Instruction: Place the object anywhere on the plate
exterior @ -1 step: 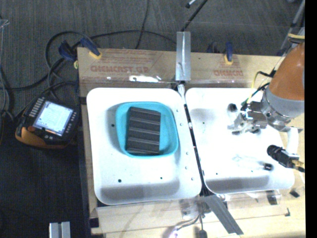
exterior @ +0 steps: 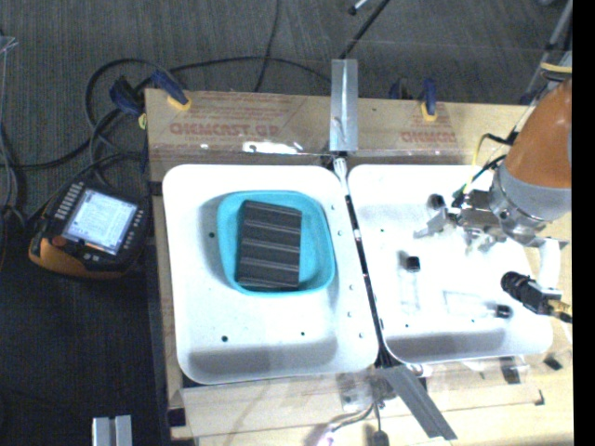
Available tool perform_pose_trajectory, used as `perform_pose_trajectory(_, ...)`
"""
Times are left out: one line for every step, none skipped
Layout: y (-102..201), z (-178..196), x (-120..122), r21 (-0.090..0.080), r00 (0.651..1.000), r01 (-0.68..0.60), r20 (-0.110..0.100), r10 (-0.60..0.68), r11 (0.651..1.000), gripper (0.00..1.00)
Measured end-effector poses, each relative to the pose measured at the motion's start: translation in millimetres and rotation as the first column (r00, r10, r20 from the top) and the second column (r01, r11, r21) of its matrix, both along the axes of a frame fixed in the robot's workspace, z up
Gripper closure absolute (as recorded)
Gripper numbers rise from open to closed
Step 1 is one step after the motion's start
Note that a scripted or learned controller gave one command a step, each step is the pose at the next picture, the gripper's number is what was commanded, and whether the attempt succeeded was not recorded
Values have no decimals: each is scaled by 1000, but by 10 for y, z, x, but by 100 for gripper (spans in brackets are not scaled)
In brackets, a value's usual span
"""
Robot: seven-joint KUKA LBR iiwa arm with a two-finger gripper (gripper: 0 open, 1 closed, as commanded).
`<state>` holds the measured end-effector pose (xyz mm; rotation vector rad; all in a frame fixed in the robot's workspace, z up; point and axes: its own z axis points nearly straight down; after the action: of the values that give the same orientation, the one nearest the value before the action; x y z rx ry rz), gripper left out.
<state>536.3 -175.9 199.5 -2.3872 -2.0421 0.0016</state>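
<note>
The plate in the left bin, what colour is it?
Turquoise blue plate, seen in the camera view, with a dark grey ridged block on it.

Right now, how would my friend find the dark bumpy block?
Look at the left white bin. In its middle sits a blue plate, and the dark grey ridged block lies on it. It is the only dark thing there, with raised stripes across it.
</note>
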Motion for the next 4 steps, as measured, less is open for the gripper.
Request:
perform_pose_trajectory(311,-583,-262,0,978,211,-4,-211,978,0)
perform_pose_trajectory(-206,-387,-523,0,993,-116,0,116,993,0)
perform_pose_trajectory(373,-1035,-504,-4,996,-90,8,90,996,0)
perform_pose_trajectory(-73,-112,-522,-1,981,-194,0,194,981,0)
